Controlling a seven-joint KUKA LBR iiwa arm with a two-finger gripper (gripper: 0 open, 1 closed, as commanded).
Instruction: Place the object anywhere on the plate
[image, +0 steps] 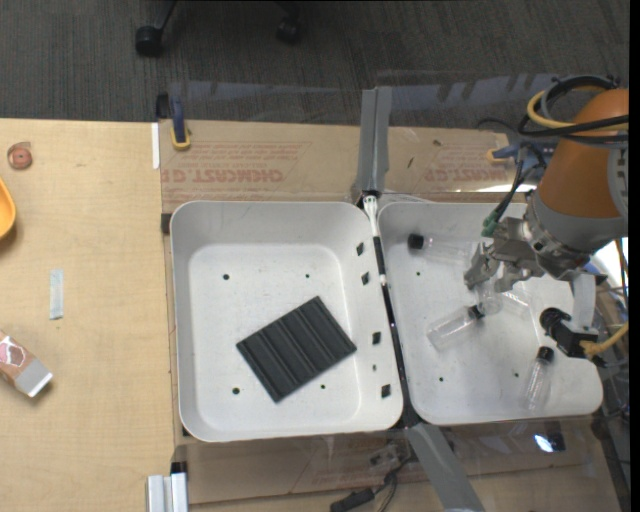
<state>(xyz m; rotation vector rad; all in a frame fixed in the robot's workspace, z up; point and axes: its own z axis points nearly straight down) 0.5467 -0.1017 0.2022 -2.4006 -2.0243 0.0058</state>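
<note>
On the bench, two white bins side by side. Left bin (190, 300): one dark ribbed rectangular plate (296, 348), lying flat, turned on the diagonal, long axis running from near-left to far-right, ribs along that axis. Right bin (440, 405): three small clear vials with black caps. One vial (456, 324) lies mid-bin, long axis rising toward the right, cap at its far-right end, close under the gripper. Second vial (539, 376) near the right-hand near corner, almost upright in the view, cap at the far end. Third vial (420, 241) near the far-left corner, mostly its cap visible. Gripper (494, 282) hangs over the right bin's middle, arm (583, 170) coming in from the right with its orange band above; cannot tell whether the fingers are spread or pressed together, and no vial is visibly between them. Cardboard (240, 165) beyond the bins carries red print, upside down in this view, not legible with certainty.
</note>
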